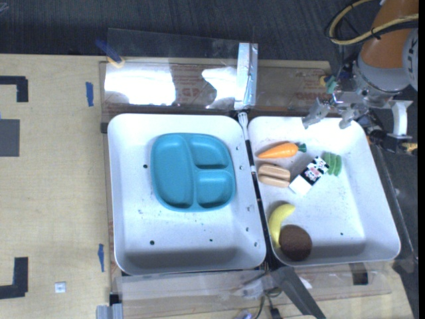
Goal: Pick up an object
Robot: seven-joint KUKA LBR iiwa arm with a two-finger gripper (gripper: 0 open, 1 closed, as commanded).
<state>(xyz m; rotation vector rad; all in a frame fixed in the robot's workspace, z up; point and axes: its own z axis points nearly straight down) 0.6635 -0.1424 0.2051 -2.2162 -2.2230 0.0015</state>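
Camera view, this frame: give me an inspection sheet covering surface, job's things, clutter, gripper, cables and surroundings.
Surface: wooden bench bearing a left bin and a right bin, side by side.
Job's things: in the right bin, a carrot, hot dog, black-and-white block, green item, banana and brown ball, which touches the banana.
Clutter: blue divided plate in the left bin.
Gripper: gripper open, above the right bin's far rim, holding nothing.
Cables: yellow and black loops by the arm.
Surroundings: clear plastic sheet behind the bins; blue tape on the bench.
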